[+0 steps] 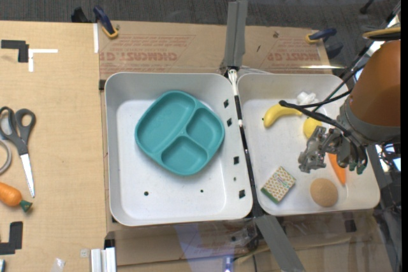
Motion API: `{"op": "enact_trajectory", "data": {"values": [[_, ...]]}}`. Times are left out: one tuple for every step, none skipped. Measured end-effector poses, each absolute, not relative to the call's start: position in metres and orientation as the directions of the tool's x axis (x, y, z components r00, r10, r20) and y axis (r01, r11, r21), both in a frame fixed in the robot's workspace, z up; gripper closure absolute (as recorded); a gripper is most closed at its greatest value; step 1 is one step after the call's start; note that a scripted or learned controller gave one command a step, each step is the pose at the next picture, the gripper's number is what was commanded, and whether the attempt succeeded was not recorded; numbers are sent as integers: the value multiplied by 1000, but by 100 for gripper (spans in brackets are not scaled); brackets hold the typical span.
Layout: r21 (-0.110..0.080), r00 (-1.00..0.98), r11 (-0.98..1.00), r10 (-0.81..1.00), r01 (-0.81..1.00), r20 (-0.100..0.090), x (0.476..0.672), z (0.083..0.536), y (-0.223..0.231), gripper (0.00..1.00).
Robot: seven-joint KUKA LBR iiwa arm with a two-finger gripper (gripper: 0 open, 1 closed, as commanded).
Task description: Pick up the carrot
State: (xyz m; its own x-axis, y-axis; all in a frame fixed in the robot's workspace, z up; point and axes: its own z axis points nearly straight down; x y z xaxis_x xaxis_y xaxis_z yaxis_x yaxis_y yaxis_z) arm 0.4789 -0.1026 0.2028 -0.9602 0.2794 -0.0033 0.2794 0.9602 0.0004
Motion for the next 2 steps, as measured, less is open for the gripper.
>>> {"op": "enact_trajectory", "data": {"values": [[1,-1000,1000,4,4,-2,479,192,-71,100],[-1,-986,986,-167,-167,-4,479,238,-196,100]]}}
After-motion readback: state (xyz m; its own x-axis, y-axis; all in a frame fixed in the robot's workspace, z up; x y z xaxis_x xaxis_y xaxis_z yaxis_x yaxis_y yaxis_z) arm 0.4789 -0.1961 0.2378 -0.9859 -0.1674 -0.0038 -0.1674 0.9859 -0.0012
